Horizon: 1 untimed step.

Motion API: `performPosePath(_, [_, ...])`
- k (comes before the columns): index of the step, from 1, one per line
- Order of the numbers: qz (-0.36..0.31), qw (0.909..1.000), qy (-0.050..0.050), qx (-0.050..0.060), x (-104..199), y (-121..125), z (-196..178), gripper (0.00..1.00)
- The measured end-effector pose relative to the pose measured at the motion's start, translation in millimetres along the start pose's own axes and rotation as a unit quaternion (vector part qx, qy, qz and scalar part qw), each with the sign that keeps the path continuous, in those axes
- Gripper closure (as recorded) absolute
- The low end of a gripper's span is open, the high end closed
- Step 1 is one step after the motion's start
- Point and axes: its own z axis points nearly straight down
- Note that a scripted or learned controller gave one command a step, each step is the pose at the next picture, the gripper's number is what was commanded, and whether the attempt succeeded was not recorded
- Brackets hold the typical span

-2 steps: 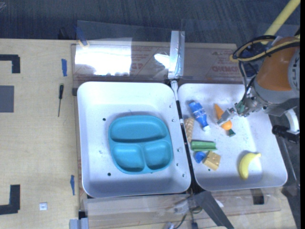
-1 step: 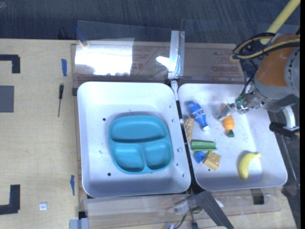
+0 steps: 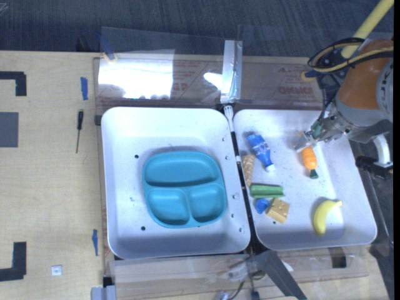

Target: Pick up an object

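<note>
The small two-finger gripper (image 3: pixel 319 132) hangs over the upper part of the right-hand shallow white bin (image 3: pixel 362 230), and whether it is spread or closed cannot be told at this size; nothing is visibly held. Just beside it, toward five o'clock, lies a little orange plastic carrot with a green tip (image 3: pixel 310 159), apparently apart from the tool and resting on the bin floor.

Further out at seven to eight o'clock from the gripper sit a blue tube-like toy (image 3: pixel 260 150), a green stick-shaped piece (image 3: pixel 267 190), a small blue bit (image 3: pixel 262 204) and a tan block (image 3: pixel 279 210). A yellow plastic banana (image 3: pixel 325 215) lies at six o'clock, near the bin's lower edge. The left-hand white bin (image 3: pixel 119 230) carries a turquoise divided tray (image 3: pixel 184 187).

The step in hand looks like the approach: no grasp is made yet. The carrot seems the likeliest target, so the next move probably calls for a short shift toward five o'clock, then a descent straddling it.

The grey arm with its orange band (image 3: pixel 362 83) reaches in from three o'clock, wrist bent downward.
</note>
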Motion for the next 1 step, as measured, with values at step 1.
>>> performPosePath(1, [0.074, 0.9973, 0.003, 0.002, 103.8, -12.2, -94.7, 1.00])
